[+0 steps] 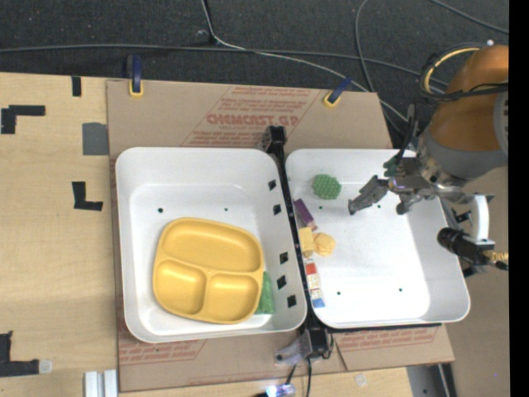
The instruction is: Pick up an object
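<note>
My gripper (382, 195) hangs over the right bin (413, 304), fingers spread and holding nothing. The green ball (326, 187) lies just beside them, toward the bin's left wall; it is round, so no axis matters

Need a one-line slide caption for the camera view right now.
Open gripper poised over the right bin near a green ball; yellow tray fills the left bin.

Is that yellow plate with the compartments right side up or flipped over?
Right side up. The yellow plate lies in the left bin with its three hollow compartments facing upward, their raised dividers visible. Nothing sits in them.
</note>
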`<state>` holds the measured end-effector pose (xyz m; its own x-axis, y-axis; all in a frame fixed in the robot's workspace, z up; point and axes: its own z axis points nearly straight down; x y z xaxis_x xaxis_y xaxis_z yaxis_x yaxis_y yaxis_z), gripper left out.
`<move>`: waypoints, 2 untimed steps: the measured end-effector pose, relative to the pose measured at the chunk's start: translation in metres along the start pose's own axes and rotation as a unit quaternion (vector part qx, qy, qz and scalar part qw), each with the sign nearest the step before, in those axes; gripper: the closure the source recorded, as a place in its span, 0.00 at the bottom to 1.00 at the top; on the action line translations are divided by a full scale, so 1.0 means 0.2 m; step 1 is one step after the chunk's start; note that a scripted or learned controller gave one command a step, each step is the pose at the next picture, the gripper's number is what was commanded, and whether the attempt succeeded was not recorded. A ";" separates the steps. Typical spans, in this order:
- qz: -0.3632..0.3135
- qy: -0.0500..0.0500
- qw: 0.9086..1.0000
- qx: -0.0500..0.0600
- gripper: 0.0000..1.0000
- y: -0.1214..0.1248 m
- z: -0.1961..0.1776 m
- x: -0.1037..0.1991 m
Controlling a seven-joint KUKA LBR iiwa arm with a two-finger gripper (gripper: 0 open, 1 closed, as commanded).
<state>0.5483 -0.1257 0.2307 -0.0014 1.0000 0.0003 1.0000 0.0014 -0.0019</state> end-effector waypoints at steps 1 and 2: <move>0.001 0.000 1.000 0.002 0.00 -0.02 0.23 -0.03; 0.000 0.000 1.000 0.002 0.00 -0.04 0.48 0.02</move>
<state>0.5393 -0.1225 0.1349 -0.0008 1.0000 0.0008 1.0000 0.0008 -0.0063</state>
